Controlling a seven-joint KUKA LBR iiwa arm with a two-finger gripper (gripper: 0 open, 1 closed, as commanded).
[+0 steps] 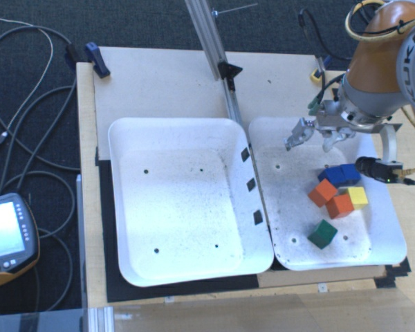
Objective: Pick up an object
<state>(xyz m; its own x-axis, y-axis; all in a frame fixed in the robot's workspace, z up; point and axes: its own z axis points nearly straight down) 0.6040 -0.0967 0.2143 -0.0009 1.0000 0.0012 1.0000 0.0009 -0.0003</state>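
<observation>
Five small blocks lie loose in the right-hand white bin (pixel 288 251), gathered toward its right side. A blue block (pixel 340 174) sits farthest back, with an orange block (pixel 323 192) just in front of it to the left, a second orange block (pixel 341 205) just beside that, and a yellow block (pixel 358 197) touching the second orange one on its right. A dark green block (pixel 322 234) rests apart from the cluster, nearer the bin's front edge, turned at an angle.
</observation>
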